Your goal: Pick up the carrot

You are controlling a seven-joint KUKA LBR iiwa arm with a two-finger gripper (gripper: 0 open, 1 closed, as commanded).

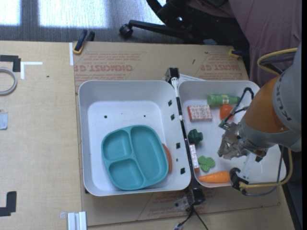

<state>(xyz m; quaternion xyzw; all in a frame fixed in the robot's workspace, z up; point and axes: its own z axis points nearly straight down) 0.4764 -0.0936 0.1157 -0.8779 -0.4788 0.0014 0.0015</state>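
The carrot [214,177] is orange and lies on its side against the near wall of the right bin [194,88]. My gripper [229,146] hangs over the right half of that bin, a little beyond the carrot and to its right, apart from it. The arm's grey body and orange band hide the bin floor behind the gripper. Nothing shows between the fingers.
The right bin also holds a green leafy piece [206,163], a dark green broccoli [195,137], a pink box [199,112], a green bottle [222,99] and an orange-red item [225,111]. A teal divided plate [135,157] lies in the left bin [91,128].
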